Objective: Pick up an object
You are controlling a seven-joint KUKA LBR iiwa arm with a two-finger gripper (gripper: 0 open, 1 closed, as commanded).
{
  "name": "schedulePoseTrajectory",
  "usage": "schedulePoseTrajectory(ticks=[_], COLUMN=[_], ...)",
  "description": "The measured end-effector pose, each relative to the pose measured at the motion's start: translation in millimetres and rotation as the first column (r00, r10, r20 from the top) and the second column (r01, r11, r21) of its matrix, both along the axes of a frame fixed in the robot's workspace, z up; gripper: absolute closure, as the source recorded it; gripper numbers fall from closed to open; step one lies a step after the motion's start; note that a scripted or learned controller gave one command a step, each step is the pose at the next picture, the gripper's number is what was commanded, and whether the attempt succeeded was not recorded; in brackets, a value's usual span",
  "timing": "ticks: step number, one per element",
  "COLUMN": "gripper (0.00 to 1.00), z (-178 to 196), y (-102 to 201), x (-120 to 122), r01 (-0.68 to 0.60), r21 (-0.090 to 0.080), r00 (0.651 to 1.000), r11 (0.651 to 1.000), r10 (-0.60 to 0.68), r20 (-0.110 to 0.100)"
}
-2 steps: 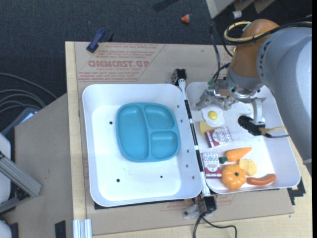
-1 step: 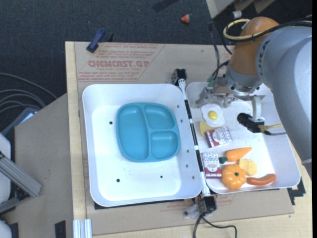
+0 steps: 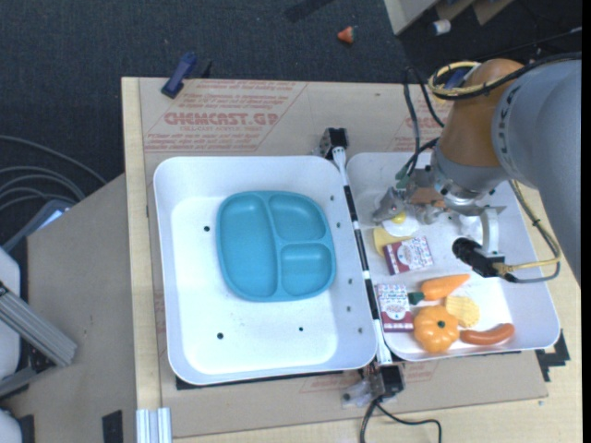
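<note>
My gripper (image 3: 403,203) hangs low over the upper left part of the right bin (image 3: 540,289), under the grey arm with its orange band (image 3: 473,118). Right beneath it lies a small white and yellow piece (image 3: 399,222) on a pale yellow slab (image 3: 381,240). Further toward the front lie a red packet (image 3: 408,255), an orange carrot (image 3: 443,286), a second red packet (image 3: 394,305), an orange pumpkin-like toy (image 3: 436,329), a yellow cracker (image 3: 464,310) and a red sausage (image 3: 486,335).
The left bin (image 3: 185,330) holds a blue divided plate (image 3: 275,245). A black clamp (image 3: 334,140) sits where the two bins meet at the back. Cables (image 3: 522,266) run along the right bin's right side.
</note>
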State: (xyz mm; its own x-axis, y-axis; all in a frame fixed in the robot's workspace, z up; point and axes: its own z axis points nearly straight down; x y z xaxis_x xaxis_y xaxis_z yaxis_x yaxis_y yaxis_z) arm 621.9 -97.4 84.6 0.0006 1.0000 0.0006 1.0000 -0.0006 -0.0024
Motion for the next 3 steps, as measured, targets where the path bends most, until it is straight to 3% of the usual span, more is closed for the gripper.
schedulePoseTrajectory(ticks=[1, 2, 3], gripper=[1.0, 0.0, 0.0], z=[12, 12, 0], y=[0, 0, 3], x=[1, 1, -56], r01=[0.0, 0.0, 0.0], r21=[0.0, 0.0, 0.001], r00=[1.0, 1.0, 1.0], r11=[1.0, 1.0, 1.0], r10=[0.0, 0.0, 0.0], r20=[0.003, 0.002, 0.0])
